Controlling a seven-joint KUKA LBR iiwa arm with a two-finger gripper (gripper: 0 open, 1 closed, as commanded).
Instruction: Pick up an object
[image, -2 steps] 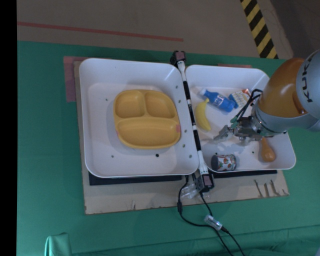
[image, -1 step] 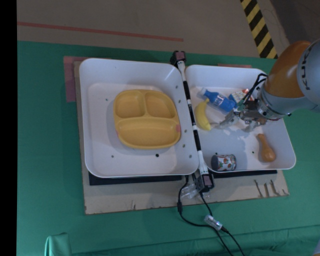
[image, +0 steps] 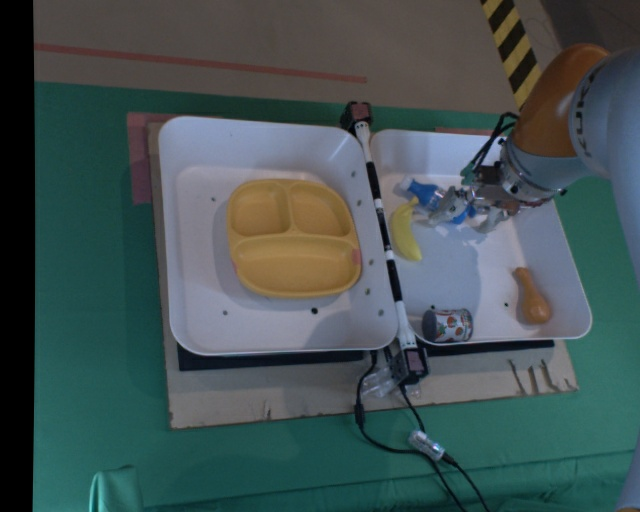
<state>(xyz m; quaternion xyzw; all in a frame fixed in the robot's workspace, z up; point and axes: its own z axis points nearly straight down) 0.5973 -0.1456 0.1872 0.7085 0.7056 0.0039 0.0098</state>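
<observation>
1. Reaching in from the right, my arm (image: 585, 105) comes over the right bin (image: 560, 255), its orange band up by the far right corner of the view.
2. My gripper (image: 462, 210) sits low over the far half of that bin, just right of a blue object (image: 418, 189).
3. Whether my fingers are wide or closed, I cannot tell; the metal parts blur together with a bluish-white thing under them, and I cannot say it is between my fingers.
4. A yellow banana (image: 404, 232) lies just left of my gripper, near the divider between the bins, its far tip close to the blue object.
5. A brown pear-shaped object (image: 530, 296) lies by the right wall of the right bin, nearer to the camera than my gripper and well apart from it.
6. A small can (image: 447, 324) lies on its side at the near edge of the right bin.
7. The left bin (image: 190, 290) holds a yellow divided plate (image: 292, 238) with three compartments, lying flat in the middle.
</observation>
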